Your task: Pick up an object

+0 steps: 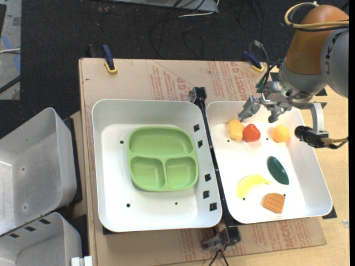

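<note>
hand open, holding nothing, over right bin far edge; red toy just below it, nearest the fingertips

Two bins (six toys).

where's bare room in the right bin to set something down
Free: the near left corner of the right bin, left of the banana, and the strip between the banana and the red piece. Crowded: the far end under the claw.
</note>
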{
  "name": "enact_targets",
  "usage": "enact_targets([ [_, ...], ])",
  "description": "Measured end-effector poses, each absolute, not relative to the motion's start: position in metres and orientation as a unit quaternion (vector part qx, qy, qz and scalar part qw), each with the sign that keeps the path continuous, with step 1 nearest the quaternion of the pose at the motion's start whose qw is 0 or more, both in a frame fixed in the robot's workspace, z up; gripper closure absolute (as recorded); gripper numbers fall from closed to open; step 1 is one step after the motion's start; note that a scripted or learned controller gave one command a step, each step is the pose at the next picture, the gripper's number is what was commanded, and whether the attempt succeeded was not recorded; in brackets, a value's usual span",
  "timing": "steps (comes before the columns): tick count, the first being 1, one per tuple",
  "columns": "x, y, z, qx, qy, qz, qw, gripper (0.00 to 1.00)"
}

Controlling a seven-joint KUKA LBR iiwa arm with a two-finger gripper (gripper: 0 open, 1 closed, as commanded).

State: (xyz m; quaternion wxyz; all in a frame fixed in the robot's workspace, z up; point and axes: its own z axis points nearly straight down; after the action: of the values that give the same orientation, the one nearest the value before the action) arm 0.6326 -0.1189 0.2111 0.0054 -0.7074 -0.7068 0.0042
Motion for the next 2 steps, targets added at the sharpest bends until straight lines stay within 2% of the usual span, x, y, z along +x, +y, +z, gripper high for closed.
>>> enact_targets([
  [1, 0.635, -0.119, 0.219, -0.707, -0.708, 0.0, 0.0, 0.0],
  [2, 0.625, -0.116, 0.165, -0.708, -0.707, 0.0015, 0.002, 0.0],
])
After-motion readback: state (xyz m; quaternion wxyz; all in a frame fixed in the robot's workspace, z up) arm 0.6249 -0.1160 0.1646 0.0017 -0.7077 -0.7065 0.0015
